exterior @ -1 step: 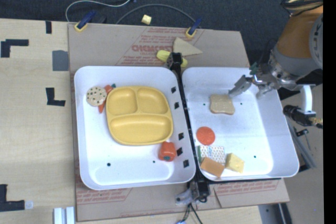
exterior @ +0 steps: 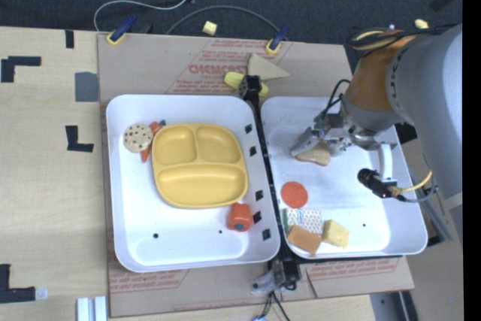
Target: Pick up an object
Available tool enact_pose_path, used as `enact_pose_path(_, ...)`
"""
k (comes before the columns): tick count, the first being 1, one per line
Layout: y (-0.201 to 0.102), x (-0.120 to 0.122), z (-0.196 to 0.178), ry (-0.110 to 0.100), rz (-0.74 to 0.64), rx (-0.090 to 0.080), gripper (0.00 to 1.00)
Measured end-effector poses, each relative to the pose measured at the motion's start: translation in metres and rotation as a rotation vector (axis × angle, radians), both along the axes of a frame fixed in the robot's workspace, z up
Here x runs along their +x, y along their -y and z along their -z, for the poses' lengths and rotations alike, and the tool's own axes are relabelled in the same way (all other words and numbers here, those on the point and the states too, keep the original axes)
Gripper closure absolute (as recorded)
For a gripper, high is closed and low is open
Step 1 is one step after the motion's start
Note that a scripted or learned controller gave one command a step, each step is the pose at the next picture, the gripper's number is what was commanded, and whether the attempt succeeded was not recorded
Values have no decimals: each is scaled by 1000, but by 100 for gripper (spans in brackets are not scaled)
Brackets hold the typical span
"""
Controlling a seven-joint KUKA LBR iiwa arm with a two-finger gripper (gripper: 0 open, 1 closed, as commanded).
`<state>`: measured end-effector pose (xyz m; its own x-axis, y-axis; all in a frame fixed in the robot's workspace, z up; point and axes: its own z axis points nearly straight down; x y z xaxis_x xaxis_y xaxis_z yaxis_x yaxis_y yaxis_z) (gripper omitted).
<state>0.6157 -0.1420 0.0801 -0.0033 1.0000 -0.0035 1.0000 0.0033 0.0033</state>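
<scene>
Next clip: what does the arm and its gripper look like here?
The arm is bulky, rounded and grey, with an orange band above the wrist. The gripper is a small grey metal assembly. Thin cables run beside the wrist.

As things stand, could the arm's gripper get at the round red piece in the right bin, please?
Probably yes. The red piece lies flat and uncovered on the right bin floor, with open space above, just below-left of the gripper.

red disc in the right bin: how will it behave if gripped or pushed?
The red disc lies flat on the right bin floor, so it will probably slide, not roll. It looks thin and low, so fingers may struggle to get under its edge. Likely light; stiffness cannot be judged.
</scene>
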Motion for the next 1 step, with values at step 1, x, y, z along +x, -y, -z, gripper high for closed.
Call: enact_pose_path(1, -45, 41, -5, 0, -3, 3, 0)
